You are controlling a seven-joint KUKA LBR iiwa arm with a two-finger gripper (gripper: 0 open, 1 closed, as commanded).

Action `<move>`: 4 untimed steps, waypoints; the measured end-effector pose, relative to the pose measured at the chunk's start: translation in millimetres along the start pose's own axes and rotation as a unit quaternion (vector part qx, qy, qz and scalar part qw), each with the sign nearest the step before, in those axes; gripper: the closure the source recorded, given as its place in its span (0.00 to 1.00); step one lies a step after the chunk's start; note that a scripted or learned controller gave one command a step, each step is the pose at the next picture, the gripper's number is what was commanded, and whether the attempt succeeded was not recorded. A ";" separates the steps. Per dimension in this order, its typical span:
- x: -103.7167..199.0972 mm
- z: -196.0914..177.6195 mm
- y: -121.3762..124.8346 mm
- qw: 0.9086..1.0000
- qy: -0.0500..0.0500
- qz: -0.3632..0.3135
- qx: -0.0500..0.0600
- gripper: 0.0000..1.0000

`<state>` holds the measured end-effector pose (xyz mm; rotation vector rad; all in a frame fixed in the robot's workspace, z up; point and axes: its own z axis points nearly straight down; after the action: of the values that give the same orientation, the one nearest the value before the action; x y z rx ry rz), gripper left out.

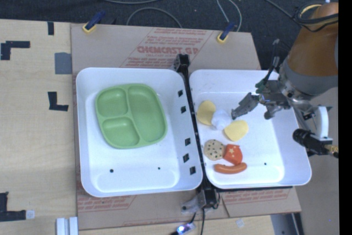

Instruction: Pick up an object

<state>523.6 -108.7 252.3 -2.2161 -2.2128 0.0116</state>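
The hand (254,109) hangs over the right bin (286,170), its two dark fingers (242,108) spread apart with nothing between them. Just left of its nearer finger lie two yellow play-food pieces (206,113) and a small white object (220,118). Nearer the viewer: a cookie (213,149), tomato (234,153) and sausage (230,168). The left bin (88,135) holds a green divided plate (131,115).
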 end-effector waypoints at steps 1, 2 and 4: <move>0.2 -5.1 2.0 1.000 -0.001 -0.002 -0.005 0.00; 6.2 39.9 2.4 1.000 -0.001 -0.001 -0.003 0.00; 7.6 142.5 -8.1 1.000 0.000 -0.001 -0.002 0.00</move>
<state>513.8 -100.8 109.9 -2.2173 -2.2165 0.0079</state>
